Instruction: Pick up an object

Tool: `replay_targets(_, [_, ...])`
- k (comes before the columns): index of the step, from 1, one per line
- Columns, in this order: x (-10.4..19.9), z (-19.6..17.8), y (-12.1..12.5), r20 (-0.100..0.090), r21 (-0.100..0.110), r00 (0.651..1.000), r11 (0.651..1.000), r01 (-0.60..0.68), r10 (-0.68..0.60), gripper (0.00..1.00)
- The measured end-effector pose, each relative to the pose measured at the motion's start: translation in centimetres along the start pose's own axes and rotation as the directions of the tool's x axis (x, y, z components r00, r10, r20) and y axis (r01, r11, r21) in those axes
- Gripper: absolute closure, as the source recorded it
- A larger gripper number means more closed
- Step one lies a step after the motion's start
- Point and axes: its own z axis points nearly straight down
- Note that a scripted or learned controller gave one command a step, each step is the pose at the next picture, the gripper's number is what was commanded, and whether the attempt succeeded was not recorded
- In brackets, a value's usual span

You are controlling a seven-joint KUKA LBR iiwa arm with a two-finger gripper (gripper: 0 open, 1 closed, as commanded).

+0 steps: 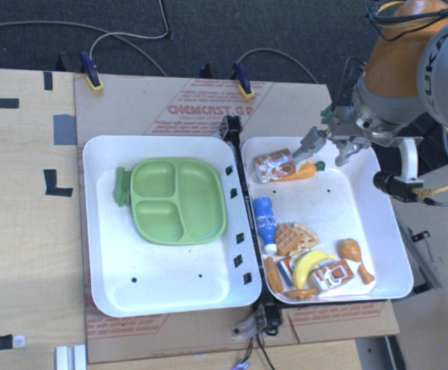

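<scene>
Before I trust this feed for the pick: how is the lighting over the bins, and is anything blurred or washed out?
Camera view: lighting is even and soft, with faint shadows along the bin walls; the right bin floor is bright but not blown out; the green plate and carrot read sharply; the gripper looks slightly soft, and small toys near the banana blend together.

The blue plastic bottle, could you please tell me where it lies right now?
The blue plastic bottle lies in the right white bin, against its left wall, just left of the brown toy waffle.

grey arm point(409, 68), orange band, black cables.
</scene>
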Motion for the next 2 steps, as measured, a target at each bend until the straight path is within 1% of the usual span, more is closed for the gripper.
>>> replay_targets(1, [-0.6, 7.8, -6.9, 0.000, 0.002, 1.000, 1.000, -0.001, 0.001, 0.00])
replay_targets(2, [-10.2, 16.4, -8.6, 0.004, -0.004, 1.000, 1.000, -0.003, 0.003, 0.00])
